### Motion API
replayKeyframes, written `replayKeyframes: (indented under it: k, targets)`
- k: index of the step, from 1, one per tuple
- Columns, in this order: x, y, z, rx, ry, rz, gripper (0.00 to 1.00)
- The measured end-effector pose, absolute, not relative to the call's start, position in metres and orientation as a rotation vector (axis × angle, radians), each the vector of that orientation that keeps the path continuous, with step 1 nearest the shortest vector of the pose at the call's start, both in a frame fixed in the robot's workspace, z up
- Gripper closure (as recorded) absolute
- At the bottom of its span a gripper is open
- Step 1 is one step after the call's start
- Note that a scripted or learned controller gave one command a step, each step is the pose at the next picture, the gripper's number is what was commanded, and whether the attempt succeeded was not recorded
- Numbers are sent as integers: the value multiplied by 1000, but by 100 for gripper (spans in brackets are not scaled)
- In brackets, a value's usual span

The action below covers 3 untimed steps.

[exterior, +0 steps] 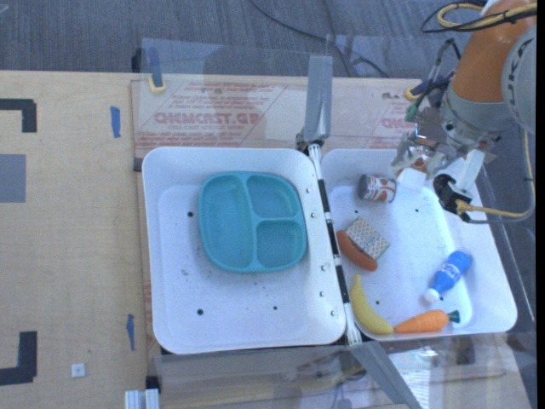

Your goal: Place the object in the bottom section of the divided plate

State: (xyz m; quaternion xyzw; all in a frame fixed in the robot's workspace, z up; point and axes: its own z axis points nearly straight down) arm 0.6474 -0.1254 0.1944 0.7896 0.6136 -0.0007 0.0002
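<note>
The end effector (421,156) hangs at the far rim of the right bin (502,301), at the end of the grey arm with its orange band (490,54); whether it is spread or pressed together cannot be told from this slant. Just to its left and slightly nearer the camera, a small can (375,187) lies on its side on the bin floor, apart from the end effector. Farther toward the camera and to the left sit one patterned sponge-like block (368,238) and one reddish sausage (356,251), the two touching. Near the front rim, well away from the end effector, lie one banana (368,308), one carrot (422,321) and one blue bottle (448,274). That makes six loose things, all in the right bin, with bare floor open in its middle and along its right wall.

Across the central divider, well to the left of the end effector, the left bin (170,313) holds a single teal divided plate (252,221) with three sections. White floor rings the plate on every side, widest toward the front rim. The tan desk (68,245) stretches left of the bins.
</note>
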Motion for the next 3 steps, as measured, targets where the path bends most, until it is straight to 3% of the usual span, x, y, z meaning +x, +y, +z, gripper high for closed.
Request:
replayKeyframes:
  k: [1,2,3]
  targets:
    - [606,-56,185,2340,2099,-1,100]
    - [618,25,185,1968,2446,3,100]
    - [618,25,185,1969,2445,3,0]
